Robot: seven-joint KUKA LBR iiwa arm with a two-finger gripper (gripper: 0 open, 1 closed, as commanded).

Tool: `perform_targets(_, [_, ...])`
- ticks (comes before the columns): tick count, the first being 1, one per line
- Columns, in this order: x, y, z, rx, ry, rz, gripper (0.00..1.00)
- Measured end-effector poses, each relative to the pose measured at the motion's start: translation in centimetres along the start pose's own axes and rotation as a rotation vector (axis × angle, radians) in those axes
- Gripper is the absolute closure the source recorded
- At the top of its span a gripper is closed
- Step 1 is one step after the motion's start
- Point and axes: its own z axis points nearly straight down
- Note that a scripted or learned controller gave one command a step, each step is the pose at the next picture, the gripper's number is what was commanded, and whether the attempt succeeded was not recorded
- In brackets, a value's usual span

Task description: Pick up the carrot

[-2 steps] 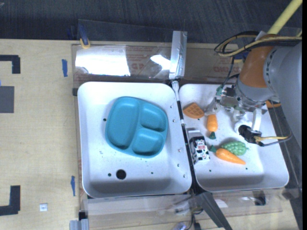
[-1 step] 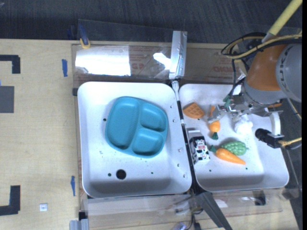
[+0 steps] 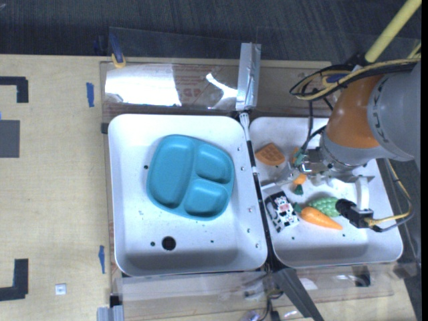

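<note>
Pale wood tabletop point(image 3: 47, 199) fills the left of the frame, with nothing on it to do with this job. Moving right, the left bin point(image 3: 134, 246) has a blue divided plate point(image 3: 190, 176) sitting in its middle, well apart from the action, so I'd guess it's just clutter or a drop spot for some other run. A metal divider point(image 3: 249, 75) stands up at the top centre, where the two bins meet.

The right bin point(image 3: 381, 246) is where everything's crowded. There's a tan bread-looking piece point(image 3: 270, 154) at upper left, a small black-and-white toy point(image 3: 283, 209) by the left wall, and the carrot point(image 3: 321, 218) lying flat in the lower middle, leafy green top point(image 3: 326, 203) pointing up-right. The arm point(image 3: 374, 119) comes in from the right and hangs over the bin, with the end effector point(image 3: 309, 172) just above the carrot. Can't tell how it's set from here. Looks lined up for a grab, nothing gripped yet.
</note>
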Motion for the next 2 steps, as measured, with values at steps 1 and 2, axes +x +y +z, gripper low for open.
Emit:
perform_targets(1, [-0.1, 0.2, -1.2, -0.007, -0.001, 0.002, 1.0])
perform_targets(2, [6.7, 4.1, -10.0, -0.001, 0.002, 0.103, 1.0])
